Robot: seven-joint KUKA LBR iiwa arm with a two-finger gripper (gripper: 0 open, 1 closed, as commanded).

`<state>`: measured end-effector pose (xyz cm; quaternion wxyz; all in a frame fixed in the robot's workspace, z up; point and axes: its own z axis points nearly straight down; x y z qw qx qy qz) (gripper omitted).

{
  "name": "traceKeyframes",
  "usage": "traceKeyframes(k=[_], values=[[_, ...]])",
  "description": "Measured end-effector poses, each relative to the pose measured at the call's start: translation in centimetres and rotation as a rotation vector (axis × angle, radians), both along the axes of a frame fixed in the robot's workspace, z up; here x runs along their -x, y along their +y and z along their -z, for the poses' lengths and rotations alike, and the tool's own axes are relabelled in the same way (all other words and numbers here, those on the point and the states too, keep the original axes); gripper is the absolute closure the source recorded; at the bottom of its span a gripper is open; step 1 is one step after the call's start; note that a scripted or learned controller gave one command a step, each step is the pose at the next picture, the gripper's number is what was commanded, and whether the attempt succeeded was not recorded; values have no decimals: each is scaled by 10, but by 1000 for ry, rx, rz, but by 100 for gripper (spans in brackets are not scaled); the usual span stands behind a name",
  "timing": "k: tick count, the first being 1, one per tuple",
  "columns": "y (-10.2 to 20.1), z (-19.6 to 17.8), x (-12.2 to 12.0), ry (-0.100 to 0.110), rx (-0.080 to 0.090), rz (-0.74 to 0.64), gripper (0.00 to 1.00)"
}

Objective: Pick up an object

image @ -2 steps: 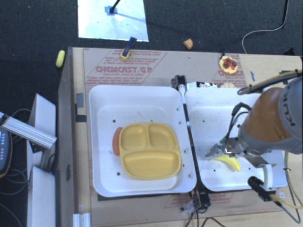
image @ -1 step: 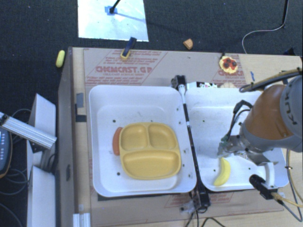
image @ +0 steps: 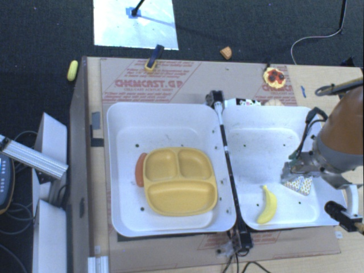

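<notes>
The arm (image: 344,135) reaches in from three o'clock and hangs low over the right bin (image: 256,127), its gripper (image: 298,169) down near the bin floor at the right-hand side. That posture suggests a grab is being tried at a small speckled, silvery object (image: 300,185) lying just under and beside the gripper's tip — whether it sits between the jaws cannot be told, since the wrist hides them from above.

The likeliest thing to pick, if not that one, is the banana (image: 267,205), which lies at about seven o'clock from the gripper, near the bin's front wall and apart from the tip.

The left bin (image: 122,124) holds a yellow divided tray (image: 180,181), set a little toward the front, its three compartments bare. An orange, sausage-like piece (image: 139,169) lies touching the tray's nine o'clock edge — half tucked against it, which would probably make it awkward to grip
</notes>
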<state>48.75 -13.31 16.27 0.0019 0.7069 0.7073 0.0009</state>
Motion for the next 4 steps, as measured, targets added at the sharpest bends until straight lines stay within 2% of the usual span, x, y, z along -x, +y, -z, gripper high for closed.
traceKeyframes(k=[1, 2, 3, 4], values=[[0, 0, 0, 1, -1, -1, 0], [45, 79, 1, 3, -2, -2, 0], [45, 68, 0, 1, -2, -3, 100], [44, -58, 0, -1, 0, -3, 100]])
